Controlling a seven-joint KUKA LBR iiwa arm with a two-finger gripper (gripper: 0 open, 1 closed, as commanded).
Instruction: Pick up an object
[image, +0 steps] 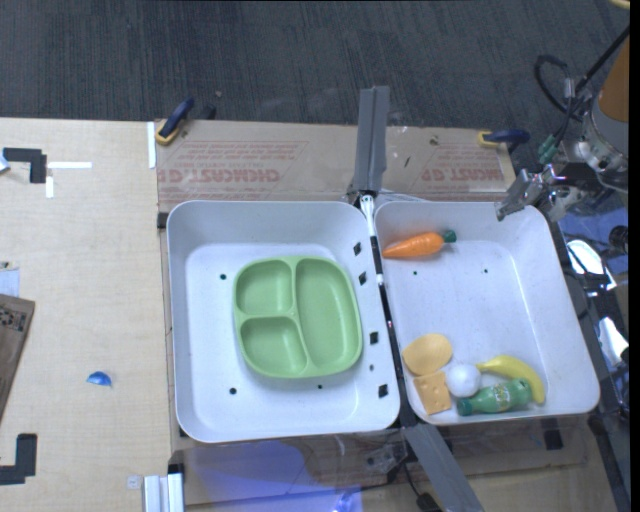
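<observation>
I am at the approach step: my gripper (520, 195) hangs over the far right corner of the right bin (560, 290), grasping nothing; whether it is released, I cannot tell. The carrot (415, 245) lies nearest; next I must descend onto it.

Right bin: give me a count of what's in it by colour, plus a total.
Orange: 2, the carrot and the cracker-like square
Yellow: 2, the banana and the round chip
White: 1, the ball
Green: 1, the bottle
Total: 6
</observation>
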